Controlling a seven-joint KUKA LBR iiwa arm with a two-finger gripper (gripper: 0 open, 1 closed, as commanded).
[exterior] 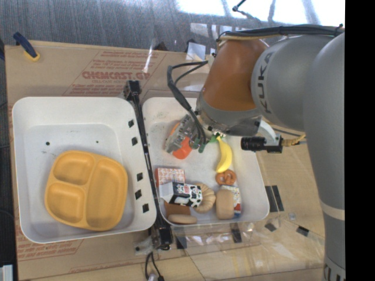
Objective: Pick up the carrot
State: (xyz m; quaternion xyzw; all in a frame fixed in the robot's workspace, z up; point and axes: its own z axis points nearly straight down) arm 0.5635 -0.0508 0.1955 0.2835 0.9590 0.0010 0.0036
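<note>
The carrot is orange with a green top and lies in the upper middle of the right bin. My gripper hangs low right over it and hides most of its upper side. The carrot's orange end pokes out just below the gripper. The grey arm with its orange band reaches in from the right above the bin's far half.
A banana lies right of the carrot. A pretzel, a bread roll, a croissant, a cow-patterned carton and a red box crowd the near end. A yellow divided plate sits in the left bin.
</note>
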